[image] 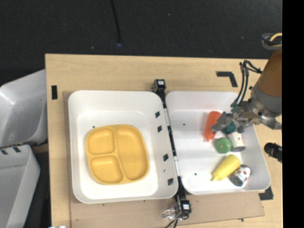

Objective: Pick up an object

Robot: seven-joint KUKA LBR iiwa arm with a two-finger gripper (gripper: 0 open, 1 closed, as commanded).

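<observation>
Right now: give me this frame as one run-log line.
arm: over right bin | gripper: low between orange carrot and green ball | grasp: none seen | left bin: yellow tray

Orange carrot [211, 124], green ball [222, 145], yellow bottle [226, 167] (tilted) in right bin [190, 165].

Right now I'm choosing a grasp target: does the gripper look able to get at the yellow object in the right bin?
Probably yes. The yellow object lies uncovered near the front of the right bin, and the gripper hovers just behind it. The green ball and a small white object sit close, leaving limited finger room.
</observation>
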